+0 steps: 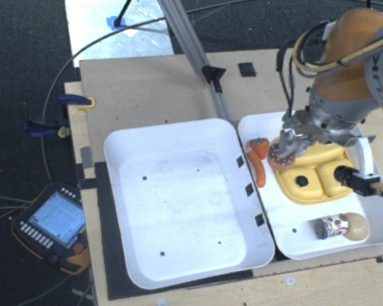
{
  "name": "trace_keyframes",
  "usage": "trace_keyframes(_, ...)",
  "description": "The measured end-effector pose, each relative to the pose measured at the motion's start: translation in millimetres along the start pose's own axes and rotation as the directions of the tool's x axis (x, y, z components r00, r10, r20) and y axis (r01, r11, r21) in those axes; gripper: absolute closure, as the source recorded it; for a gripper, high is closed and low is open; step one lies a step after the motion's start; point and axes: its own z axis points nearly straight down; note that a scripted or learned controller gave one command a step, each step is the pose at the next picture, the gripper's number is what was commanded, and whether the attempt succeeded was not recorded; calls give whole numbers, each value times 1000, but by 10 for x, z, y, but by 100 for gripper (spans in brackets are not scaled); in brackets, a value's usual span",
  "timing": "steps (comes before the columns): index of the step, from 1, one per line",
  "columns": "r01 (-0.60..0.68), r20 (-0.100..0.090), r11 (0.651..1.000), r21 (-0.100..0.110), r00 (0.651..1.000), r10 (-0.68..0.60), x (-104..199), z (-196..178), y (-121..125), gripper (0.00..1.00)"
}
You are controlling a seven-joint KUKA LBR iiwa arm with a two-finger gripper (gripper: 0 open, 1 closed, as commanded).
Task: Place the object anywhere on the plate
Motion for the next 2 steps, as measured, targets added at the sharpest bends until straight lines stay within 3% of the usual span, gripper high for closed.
trace_keyframes(2, 1, -1, 1000, 1, 1000, -1, 1035, 20, -343, 100)
